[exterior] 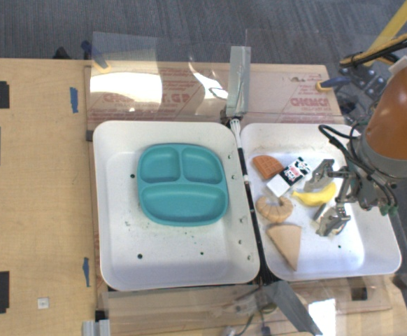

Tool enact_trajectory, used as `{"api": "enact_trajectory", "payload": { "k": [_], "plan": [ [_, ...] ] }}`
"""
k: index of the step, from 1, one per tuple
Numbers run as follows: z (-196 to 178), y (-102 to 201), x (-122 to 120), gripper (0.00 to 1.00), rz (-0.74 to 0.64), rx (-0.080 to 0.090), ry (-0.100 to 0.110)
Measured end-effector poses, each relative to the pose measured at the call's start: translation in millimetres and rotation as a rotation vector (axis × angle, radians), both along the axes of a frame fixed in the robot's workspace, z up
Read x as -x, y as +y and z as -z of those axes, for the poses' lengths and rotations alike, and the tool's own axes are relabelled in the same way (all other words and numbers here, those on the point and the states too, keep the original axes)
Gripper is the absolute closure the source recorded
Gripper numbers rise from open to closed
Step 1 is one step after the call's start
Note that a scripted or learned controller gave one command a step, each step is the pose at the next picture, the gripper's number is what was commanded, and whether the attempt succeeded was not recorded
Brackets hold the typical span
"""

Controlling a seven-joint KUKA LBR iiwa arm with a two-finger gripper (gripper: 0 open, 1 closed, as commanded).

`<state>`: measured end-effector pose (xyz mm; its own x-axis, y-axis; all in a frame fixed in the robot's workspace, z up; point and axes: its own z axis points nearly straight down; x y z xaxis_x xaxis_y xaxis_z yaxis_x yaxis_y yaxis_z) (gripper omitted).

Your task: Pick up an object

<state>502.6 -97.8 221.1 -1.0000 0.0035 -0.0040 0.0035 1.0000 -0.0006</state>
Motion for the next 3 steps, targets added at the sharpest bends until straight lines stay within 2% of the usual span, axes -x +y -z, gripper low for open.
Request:
{"api": "enact_trajectory", "payload": {
  "k": [1,2,3],
  "plan": [
    [132,-45,16,0.00,-0.406,0.004,-0.007],
    [119,-43,12,1.00,-0.410,0.009,-0.020],
    [34,8,-8,1.00,0.045,0.001,-0.006]
  ]
}}
